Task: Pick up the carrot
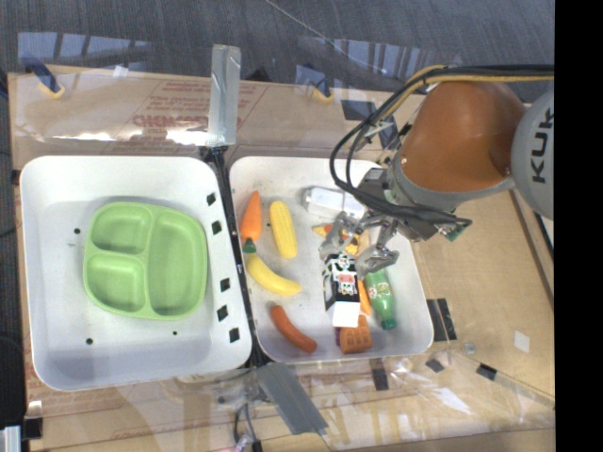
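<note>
The carrot (251, 217) is orange with a small green stem end. It lies lengthwise along the left wall of the right bin (415, 281). My gripper (361, 245) hangs over the right half of that bin, well to the right of the carrot, above a cluster of small items. Its metal fingers (336, 241) are spread open, and I see nothing clearly held between them. The orange wrist band and cables hide part of the bin's back right corner.
In the right bin lie a corn cob (283, 229), a banana (273, 278), a red sausage (293, 329), a green bottle (382, 300), a black-and-white pack (339, 279), an orange block (354, 339) and a white object (324, 197). The left bin (57, 347) holds a green divided plate (147, 260).
</note>
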Controlling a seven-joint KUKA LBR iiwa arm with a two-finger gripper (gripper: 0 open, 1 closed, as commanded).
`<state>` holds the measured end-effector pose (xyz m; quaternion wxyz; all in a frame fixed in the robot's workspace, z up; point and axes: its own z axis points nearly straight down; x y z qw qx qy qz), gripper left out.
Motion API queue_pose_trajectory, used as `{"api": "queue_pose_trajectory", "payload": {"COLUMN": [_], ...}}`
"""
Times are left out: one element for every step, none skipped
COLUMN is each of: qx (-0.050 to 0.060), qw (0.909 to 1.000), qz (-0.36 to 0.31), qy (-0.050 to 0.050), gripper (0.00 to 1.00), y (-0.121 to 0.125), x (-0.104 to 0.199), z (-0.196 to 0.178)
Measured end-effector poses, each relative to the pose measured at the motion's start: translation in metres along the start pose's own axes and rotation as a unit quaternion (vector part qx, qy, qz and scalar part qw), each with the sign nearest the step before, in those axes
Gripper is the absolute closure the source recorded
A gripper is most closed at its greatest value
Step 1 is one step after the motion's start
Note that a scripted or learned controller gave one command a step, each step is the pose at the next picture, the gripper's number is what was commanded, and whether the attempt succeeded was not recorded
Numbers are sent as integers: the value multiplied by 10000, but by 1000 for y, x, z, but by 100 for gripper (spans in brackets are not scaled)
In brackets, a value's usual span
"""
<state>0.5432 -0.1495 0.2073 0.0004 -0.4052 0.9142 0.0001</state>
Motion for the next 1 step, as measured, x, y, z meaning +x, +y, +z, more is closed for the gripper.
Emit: {"api": "queue_pose_trajectory", "payload": {"qx": [-10], "qw": [9993], "qz": [366], "qy": [13], "gripper": [100], "y": [-13], "x": [49], "z": [3]}}
